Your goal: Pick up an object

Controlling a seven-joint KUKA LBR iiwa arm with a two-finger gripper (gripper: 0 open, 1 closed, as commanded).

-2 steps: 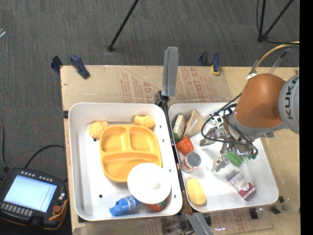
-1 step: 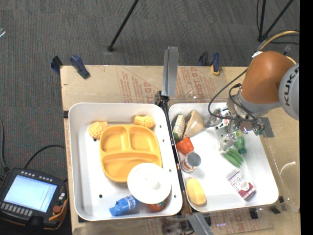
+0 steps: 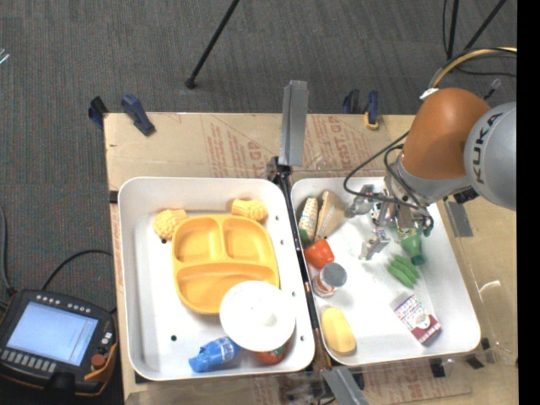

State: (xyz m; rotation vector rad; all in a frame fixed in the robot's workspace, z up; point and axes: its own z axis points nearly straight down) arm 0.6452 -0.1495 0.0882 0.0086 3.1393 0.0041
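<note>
Gripper hangs low in right bin, right of frame centre, fingers spread, gripping nothing; likely set to straddle green bottle just beside its tips, green pea pod below; toy carrot sits further left

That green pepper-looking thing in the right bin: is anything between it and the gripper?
Nothing visible. The gripper hangs just above the bin floor, and the green pepper lies close beside it, with bare white bin between them.
</note>
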